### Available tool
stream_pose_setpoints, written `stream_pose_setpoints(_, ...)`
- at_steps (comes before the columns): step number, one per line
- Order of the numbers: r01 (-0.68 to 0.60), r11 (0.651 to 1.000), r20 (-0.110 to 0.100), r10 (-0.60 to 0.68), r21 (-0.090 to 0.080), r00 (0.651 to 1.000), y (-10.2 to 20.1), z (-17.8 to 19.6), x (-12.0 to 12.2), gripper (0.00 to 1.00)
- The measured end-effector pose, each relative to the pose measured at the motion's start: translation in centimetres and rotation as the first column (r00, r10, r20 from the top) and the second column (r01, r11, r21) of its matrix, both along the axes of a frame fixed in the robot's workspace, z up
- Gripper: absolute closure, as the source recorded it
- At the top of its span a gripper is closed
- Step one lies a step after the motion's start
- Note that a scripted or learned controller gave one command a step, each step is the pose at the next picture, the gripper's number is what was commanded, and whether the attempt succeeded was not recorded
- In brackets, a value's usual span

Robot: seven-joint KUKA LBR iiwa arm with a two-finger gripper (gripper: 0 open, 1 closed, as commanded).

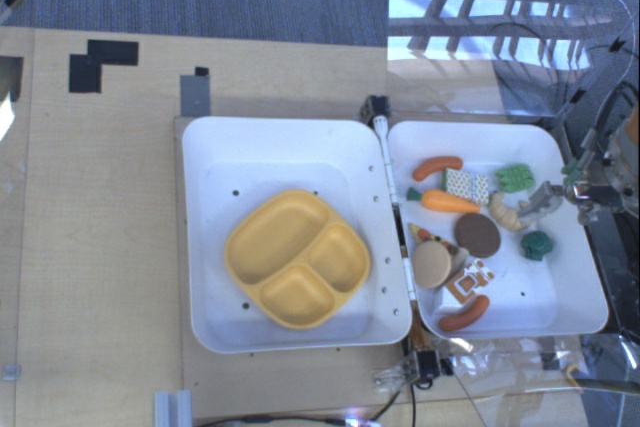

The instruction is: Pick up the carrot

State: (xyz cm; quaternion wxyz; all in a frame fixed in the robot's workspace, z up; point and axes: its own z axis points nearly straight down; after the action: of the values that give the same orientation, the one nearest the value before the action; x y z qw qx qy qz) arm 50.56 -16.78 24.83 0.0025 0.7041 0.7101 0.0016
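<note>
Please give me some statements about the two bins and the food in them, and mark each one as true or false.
1. The carrot lies in the right bin. True.
2. The yellow plate sits in the right bin. False: it sits in the left bin.
3. The gripper holds the carrot. False: the carrot lies apart from it, to its left in the view.
4. Two sausages, and, lie in the right bin. True.
</note>
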Motion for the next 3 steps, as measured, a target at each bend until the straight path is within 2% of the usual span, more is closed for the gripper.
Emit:
stream_pose_setpoints(1,-0.044,0.999,-0.007,0.044,0.004,0.999,6.3,-9.4,5.1,0.0)
stream_pose_setpoints(2,0.088,0.996,0.016,-0.088,-0.002,0.996,6.7,-15.4,10.9,0.0)
stream_pose_setpoints(3,0.083,0.997,0.022,-0.083,-0.002,0.996,6.9,-14.3,11.1,1.0)
